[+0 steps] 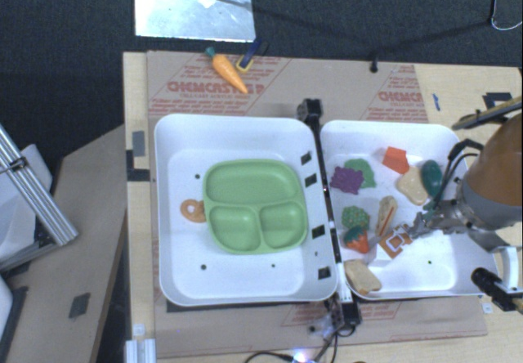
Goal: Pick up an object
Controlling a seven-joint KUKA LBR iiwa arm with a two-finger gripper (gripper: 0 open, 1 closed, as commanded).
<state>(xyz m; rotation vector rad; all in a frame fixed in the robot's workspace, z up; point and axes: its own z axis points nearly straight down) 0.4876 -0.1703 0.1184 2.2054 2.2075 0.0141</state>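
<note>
Right bin [425,271]: I see a bread piece [362,275] at its near edge.
Jaws [406,232]: low in the right bin, just beside an orange-brown frame piece [392,243]; I cannot tell how far apart they stand.
Left bin [176,214]: green tray [253,204], small pretzel [194,210].
Counter [343,79]: carrot [229,72] beyond the bins.

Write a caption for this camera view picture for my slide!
Robot gripper reaches among toy foods in the right bin, beside a green tray in the left bin.
</note>
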